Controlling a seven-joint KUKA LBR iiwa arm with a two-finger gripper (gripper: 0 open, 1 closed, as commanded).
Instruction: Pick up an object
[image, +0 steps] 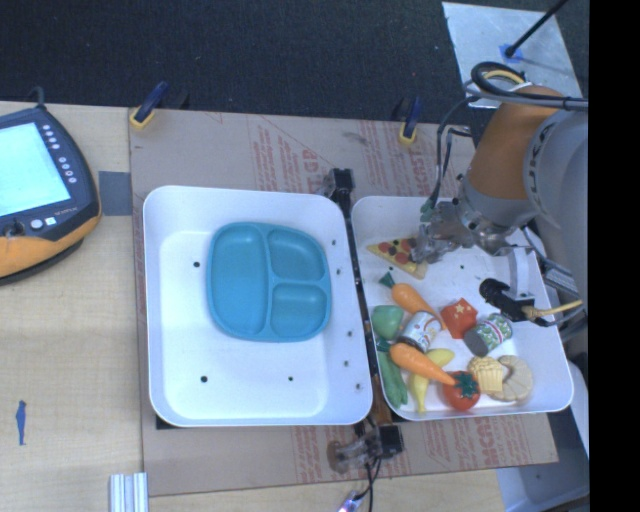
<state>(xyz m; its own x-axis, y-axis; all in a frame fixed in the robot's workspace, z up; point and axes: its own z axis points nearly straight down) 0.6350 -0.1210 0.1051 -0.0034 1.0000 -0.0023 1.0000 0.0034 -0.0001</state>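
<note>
The claw hangs low over the far part of the right bin, just above the pizza slice; I cannot tell how it is set. The left bin holds a blue divided plate.

One fixed camera, mounted above the counter, looks down at a slant from moderate height. Both white bins fall within frame: left bin, right bin. The arm enters from frame right.
</note>
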